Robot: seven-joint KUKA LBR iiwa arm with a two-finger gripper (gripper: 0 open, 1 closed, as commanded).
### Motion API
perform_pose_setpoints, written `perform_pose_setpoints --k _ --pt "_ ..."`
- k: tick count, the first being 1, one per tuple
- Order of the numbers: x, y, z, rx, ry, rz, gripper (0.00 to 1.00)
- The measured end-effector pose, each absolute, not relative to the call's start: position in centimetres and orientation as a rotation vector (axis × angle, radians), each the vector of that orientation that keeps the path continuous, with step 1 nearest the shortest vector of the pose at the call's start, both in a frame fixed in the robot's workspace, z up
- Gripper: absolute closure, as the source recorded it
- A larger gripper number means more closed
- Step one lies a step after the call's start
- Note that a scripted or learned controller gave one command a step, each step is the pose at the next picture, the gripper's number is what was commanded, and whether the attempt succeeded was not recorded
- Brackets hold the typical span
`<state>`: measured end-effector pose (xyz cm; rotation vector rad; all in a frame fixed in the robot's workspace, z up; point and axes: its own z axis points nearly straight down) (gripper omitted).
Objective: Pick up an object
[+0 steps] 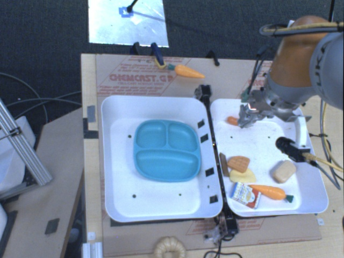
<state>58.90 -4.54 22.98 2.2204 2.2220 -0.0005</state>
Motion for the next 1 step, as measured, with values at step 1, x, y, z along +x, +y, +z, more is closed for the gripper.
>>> perform_pose_setpoints --k 1 --pt "58.96 -3.93 23.1 2.215 2.226 0.002 1.0"
